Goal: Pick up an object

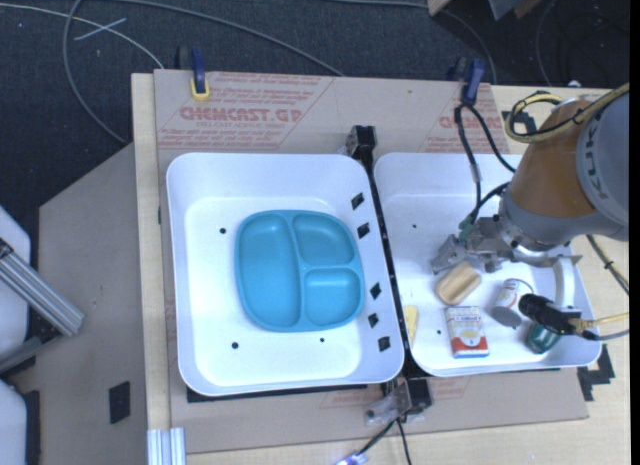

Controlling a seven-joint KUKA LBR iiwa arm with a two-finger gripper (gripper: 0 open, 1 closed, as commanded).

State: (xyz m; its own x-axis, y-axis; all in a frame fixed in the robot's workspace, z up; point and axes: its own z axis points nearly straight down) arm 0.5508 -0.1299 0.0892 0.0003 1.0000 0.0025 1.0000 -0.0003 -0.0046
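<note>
My gripper (473, 251) hangs low over the right bin (420, 193), near its middle, under the grey and orange arm reaching in from the right. Just below it and slightly left lies a tan block (458, 283), close to the gripper; whether they touch is unclear. A red and white box (466, 332) lies near the bin's front edge. A small white and red item (511, 292) and a grey piece (505, 315) rest to the right of the block. A green object (543, 339) sits at the front right corner.
The left bin (200, 333) holds a blue divided plate (298, 269) at its centre. A small yellow item (410, 321) lies at the right bin's left wall. Black clips line the divider between the bins. Cables run behind the bench.
</note>
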